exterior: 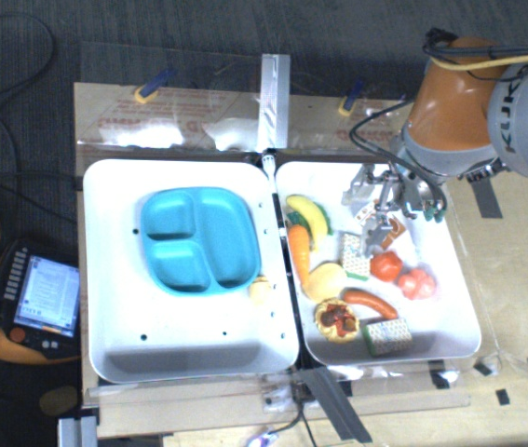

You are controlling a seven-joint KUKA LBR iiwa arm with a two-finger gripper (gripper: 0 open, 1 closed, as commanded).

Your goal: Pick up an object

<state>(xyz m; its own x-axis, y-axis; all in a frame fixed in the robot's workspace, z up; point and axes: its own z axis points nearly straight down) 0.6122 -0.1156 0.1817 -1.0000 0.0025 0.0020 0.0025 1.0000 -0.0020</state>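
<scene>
My gripper (378,223) hangs over the upper middle of the right bin (459,291), under the orange-banded wrist (450,101). Directly beneath and beside it lie a green-and-white box (355,255), a small reddish piece (393,235) and a red tomato (385,266). A banana (308,214) and a carrot (299,249) sit to its left, along the bin's left wall. Whether anything is gripped cannot be made out.
Also in the right bin are a yellow fruit (326,279), a red strawberry-like item (419,284), a sausage (370,302), a small tart (337,319) and a green block (389,336). The left bin (115,343) holds a blue divided plate (198,238) and a small pale item (260,291).
</scene>
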